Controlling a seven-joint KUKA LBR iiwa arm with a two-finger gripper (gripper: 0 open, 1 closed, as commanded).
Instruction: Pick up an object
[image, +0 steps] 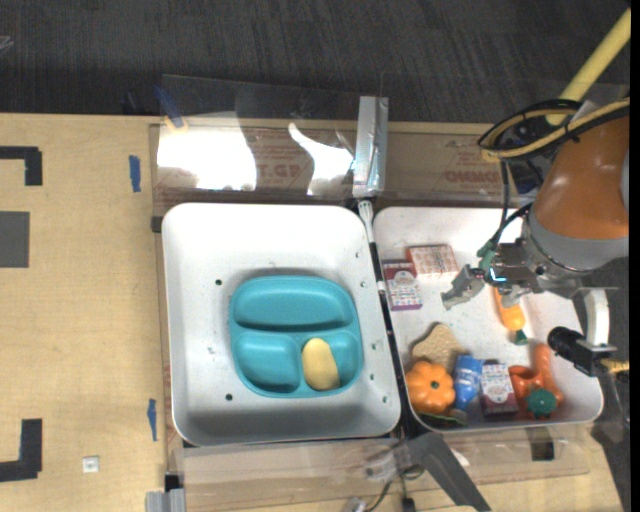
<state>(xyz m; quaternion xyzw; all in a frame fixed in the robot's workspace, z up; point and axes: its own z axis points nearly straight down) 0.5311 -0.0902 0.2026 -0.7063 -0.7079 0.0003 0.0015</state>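
Two shallow white plastic bins sit side by side on the tan bench, the left bin (190, 300) and the right bin (585, 405) touching along a central divider.

Left bin: one teal plastic divided tray (290, 305), lying flat near the bin's middle; one pale yellow oval object (320, 362) rests in the tray's lower right compartment.

Right bin, upper part: one small red-and-white printed box (432, 260); just beside it to the left, one small white-and-red packet (401, 287).

Right bin, lower part, in a close row along the front wall: one tan irregular piece like a slice of bread (438, 343); one small orange pumpkin-shaped toy (430, 388) below it; one blue can-like item (467, 380); one white-and-purple printed carton (495, 388); one orange carrot-shaped toy with a teal end (538, 385). Neighbours in the row appear to touch. One small orange-and-yellow object (512, 318) lies toward the bin's right side, just under the arm's wrist.

Arm: grey body with orange band (590, 190), entering from the right, over the right bin. Black and yellow cables loop above it.

Gripper (468, 285): grey two-finger tool pointing left above the bin floor, near the printed box and the packet. Whether its fingers are spread or closed cannot be told; nothing is visibly held between them.

Rear of bins: clear plastic sheeting (260, 150) over cardboard.
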